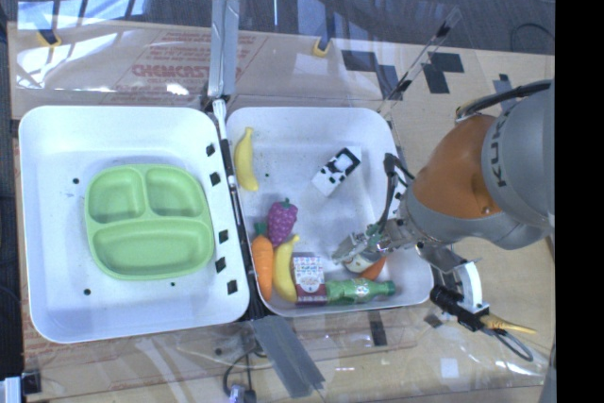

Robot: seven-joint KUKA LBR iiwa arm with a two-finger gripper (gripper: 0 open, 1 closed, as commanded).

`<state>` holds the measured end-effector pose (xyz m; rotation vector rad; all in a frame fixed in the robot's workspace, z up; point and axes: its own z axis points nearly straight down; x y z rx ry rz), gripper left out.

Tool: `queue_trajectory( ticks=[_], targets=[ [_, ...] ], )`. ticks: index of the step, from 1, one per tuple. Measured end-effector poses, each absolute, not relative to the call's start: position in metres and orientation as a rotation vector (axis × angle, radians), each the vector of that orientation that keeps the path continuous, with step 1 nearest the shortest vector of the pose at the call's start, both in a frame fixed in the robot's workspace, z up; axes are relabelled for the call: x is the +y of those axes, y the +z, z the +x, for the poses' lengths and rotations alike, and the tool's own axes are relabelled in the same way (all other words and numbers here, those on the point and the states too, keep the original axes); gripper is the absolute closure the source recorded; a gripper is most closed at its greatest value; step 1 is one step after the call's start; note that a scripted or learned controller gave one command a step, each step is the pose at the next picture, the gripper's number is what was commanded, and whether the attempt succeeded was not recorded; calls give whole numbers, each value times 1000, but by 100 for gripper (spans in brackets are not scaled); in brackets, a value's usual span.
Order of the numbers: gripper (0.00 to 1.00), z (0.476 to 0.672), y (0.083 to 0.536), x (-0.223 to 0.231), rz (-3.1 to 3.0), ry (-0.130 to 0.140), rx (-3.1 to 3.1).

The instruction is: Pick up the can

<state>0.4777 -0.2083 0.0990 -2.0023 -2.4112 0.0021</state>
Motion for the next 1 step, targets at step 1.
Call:
queue_trajectory(
  ticks=[1],
  targets=[
    [100,478,243,-134,-1990,1,-2430]
  ],
)
